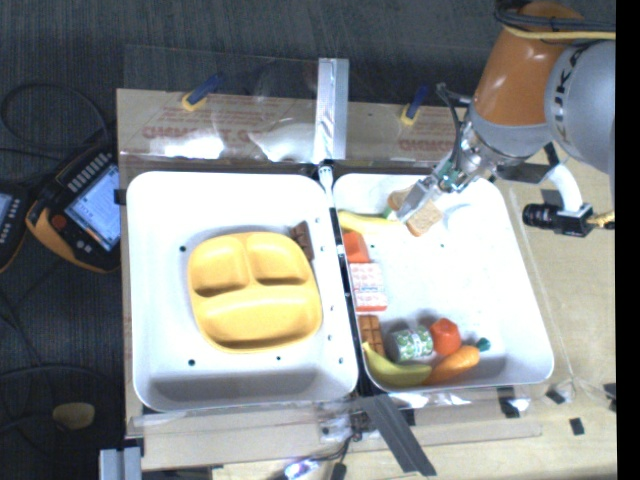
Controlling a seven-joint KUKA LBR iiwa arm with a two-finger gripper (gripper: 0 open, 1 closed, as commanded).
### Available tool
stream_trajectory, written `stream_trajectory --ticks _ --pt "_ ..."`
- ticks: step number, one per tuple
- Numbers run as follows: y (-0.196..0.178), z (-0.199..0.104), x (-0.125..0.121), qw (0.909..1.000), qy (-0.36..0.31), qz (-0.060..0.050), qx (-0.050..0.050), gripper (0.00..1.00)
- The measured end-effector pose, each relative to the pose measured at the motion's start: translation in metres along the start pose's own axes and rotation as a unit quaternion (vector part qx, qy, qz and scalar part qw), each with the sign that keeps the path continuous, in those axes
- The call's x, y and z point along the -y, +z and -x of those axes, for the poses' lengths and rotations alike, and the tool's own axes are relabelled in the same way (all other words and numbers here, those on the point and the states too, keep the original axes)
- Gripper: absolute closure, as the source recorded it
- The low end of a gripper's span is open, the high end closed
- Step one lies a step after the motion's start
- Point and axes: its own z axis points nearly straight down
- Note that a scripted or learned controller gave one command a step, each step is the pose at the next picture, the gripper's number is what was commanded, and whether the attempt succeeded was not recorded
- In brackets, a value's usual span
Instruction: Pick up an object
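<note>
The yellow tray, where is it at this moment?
In the camera view, the yellow tray lies in the middle of the left bin, with a small brown object at its upper right corner.

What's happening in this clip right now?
The grey and orange arm reaches in from the right, its gripper at the back of the right bin with a tan, bread-like piece at its tip. Whether it is gripped is unclear. Toy food sits along that bin's left and front; a yellow tray fills the left bin.

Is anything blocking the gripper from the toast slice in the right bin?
Nothing visible. The gripper is right at the toast slice, near the far wall of the right bin. A banana lies beside it, apart.
</note>
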Motion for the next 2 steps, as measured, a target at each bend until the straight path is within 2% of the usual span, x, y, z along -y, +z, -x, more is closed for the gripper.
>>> stream_trajectory --ticks 1,2 --pt "-0.006 0.000 -0.001 1.0000 -0.001 -0.001 -0.001 1.00" --pt "-0.004 -0.031 -0.049 0.9960 0.090 0.000 -0.001 1.00"
